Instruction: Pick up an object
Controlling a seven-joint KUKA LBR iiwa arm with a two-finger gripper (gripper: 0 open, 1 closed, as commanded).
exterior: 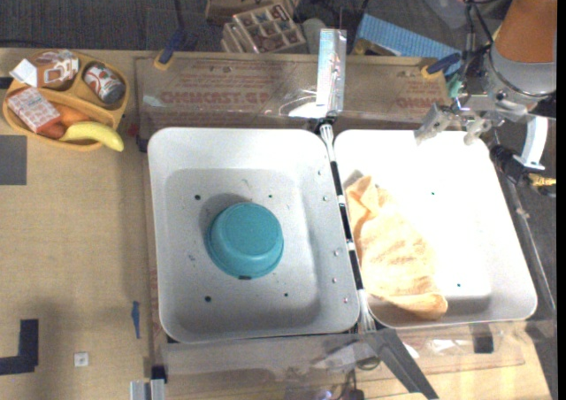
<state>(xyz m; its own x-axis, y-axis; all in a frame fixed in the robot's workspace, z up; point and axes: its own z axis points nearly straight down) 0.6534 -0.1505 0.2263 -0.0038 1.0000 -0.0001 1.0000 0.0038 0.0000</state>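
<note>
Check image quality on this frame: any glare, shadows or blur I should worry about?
Camera view: strong glare on the clear plastic sheet behind the bins; the right bin is nearly blown out to white, while the left bin reads greyer. Soft shadow under the teal bowl. The gripper looks slightly blurred; the orange cloth is sharp enough.

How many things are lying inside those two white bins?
2: a teal bowl, upside down, in the left bin; an orange cloth in the right bin. The cloth might cover something.
</note>
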